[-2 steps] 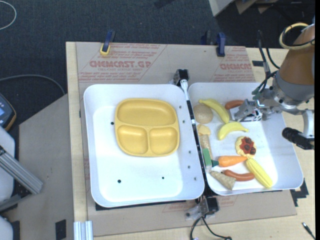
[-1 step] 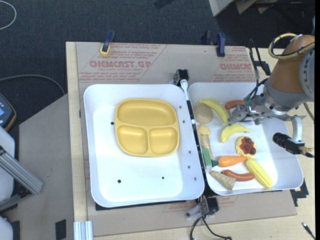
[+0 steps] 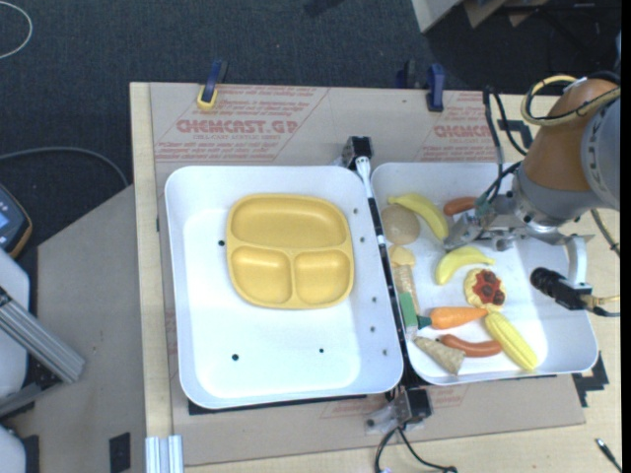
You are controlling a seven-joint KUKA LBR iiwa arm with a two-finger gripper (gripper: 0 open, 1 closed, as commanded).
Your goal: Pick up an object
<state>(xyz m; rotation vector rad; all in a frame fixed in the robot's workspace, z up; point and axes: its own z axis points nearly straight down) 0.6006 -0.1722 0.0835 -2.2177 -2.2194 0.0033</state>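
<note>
Hovering low in the right-hand shallow white bin (image 3: 582,348), the tool (image 3: 480,233) sits just above a small curved yellow toy banana (image 3: 461,261), which lies close at its seven o'clock, long axis running roughly eight to two. Whether the tool grips anything, I cannot tell.

A robotics lab: the surface (image 3: 296,116) is a board printed "CHEMCAST GP", held by blue and yellow clamps (image 3: 209,89) up and to the left of the tool (image 3: 483,227). Two white bins (image 3: 192,294) hold plastic toy food (image 3: 463,315), over dark carpet (image 3: 99,28) with loose cables (image 3: 59,156).
</note>
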